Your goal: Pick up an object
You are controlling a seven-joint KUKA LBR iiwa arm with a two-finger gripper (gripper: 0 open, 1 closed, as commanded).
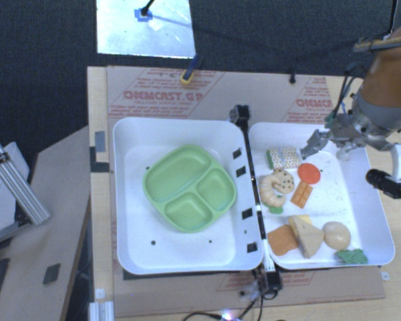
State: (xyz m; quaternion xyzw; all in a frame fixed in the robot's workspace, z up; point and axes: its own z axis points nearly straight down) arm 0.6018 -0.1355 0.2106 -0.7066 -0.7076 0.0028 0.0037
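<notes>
The 2 shallow white bins sit side by side on the bench, and the black divider strip [249, 179] between them serves as the landmark here. Left of that strip, the left bin [130, 246] holds 1 pale green plastic plate with 3 compartments [190, 188], lying flat near the bin's middle.

Right of the strip, the right bin [377, 229] holds the small toy foods. Closest to the strip lies a beige cookie-like piece with dark dots [277, 186]. Above it, slightly farther from the strip, lies a green-and-white dotted rectangular piece [283, 157]. A round red-orange disc [309, 173] sits farther right, with an orange rectangular stick [301, 194] just below it. Toward the strip's lower end lie an orange flat slab [281, 240], a tan wedge [306, 235] touching it, a cream round ball [336, 235] and a small green leafy piece [351, 255].

The grey gripper [327, 142] hangs over the right bin's upper part, right of the dotted rectangle and above the red-orange disc. Its 2 fingers stand apart, with nothing between them.
</notes>
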